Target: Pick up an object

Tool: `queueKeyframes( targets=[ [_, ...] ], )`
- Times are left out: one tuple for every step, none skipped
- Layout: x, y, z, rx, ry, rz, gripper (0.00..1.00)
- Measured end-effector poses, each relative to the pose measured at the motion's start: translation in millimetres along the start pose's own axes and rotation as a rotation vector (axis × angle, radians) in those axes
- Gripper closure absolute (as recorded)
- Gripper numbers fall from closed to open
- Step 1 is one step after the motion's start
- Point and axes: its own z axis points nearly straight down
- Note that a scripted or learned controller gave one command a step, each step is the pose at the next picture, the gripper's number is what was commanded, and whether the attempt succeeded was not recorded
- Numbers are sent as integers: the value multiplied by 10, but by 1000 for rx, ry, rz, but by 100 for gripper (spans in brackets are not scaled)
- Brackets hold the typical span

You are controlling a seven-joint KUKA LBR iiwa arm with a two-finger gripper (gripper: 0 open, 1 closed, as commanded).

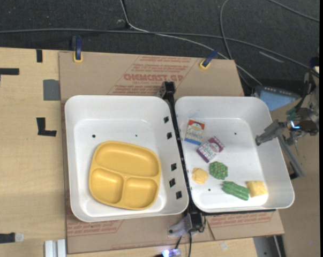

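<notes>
The right bin [241, 105] holds several small items: a red, white and blue box [194, 131], a purple packet [209, 149], a round green piece [218, 169], a small yellow lump [200, 175], a long green piece [235, 190] and a yellow block [256, 188]. My gripper [268, 135] reaches in from the right and hovers over that bin's right rim. It is apart from all the items, and I see nothing held in it.
The left bin [75, 116] contains a yellow divided plate [125, 174]. A black divider [173, 143] runs between the bins. Both bins rest on a cardboard sheet [150, 74] on the wooden bench. Cables trail across the dark floor behind.
</notes>
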Motion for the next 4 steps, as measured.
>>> queueKeyframes(
  targets=[
    [4,20,-53,-10,-3,-4,0],
    [73,75,421,-6,-1,-4,0],
    [128,80,867,-5,-1,-4,0],
    [118,61,1306,-5,-1,-4,0]
  ],
)
